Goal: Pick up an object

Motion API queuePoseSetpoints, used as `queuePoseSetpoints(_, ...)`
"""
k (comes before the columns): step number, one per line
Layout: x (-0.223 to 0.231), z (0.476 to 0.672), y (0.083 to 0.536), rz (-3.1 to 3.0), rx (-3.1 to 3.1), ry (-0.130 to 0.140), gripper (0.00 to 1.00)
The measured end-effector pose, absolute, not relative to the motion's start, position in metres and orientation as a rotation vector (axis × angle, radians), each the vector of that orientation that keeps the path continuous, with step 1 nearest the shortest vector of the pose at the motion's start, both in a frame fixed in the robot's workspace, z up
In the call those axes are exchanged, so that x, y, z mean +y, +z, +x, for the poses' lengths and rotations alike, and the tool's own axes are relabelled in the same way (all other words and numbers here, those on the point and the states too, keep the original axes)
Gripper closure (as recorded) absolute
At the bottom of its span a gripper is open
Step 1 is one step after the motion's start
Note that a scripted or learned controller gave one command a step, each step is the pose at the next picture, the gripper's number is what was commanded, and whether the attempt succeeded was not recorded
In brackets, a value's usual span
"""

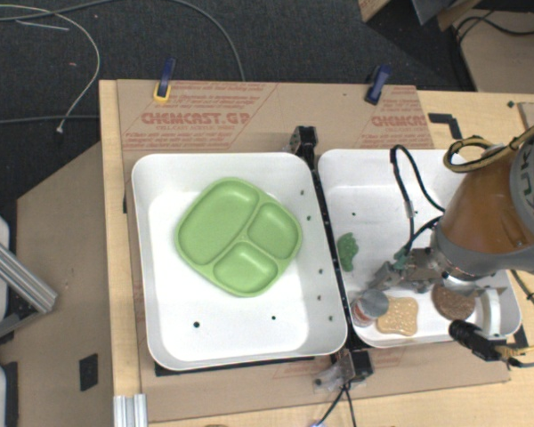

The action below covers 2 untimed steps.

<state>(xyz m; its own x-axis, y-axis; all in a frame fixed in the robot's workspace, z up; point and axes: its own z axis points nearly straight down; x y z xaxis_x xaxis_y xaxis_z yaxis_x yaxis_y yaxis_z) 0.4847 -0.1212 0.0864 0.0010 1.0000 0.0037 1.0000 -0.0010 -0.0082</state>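
In the right bin, near its front, lie a tan bread-like piece, a small grey-and-red round object just left of it, and a brown round object to the right. A green leafy piece rests by the bin's left wall. My gripper hangs low over the bin's front area, just above the tan piece and the grey-and-red object. The arm's orange band and wrist cover much of the bin's right half.
The left bin holds a green three-compartment plate. A black clamp sits at the back between the bins and another at the front. A black cable loops over the right bin.
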Motion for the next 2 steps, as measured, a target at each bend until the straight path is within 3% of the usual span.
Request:
queuePoseSetpoints(1,-0.121,0.486,0.1,-2.222,-2.218,-0.002,1.0)
queuePoseSetpoints(2,-0.12,0.48,0.147,-2.224,-2.225,-0.004,1.0)
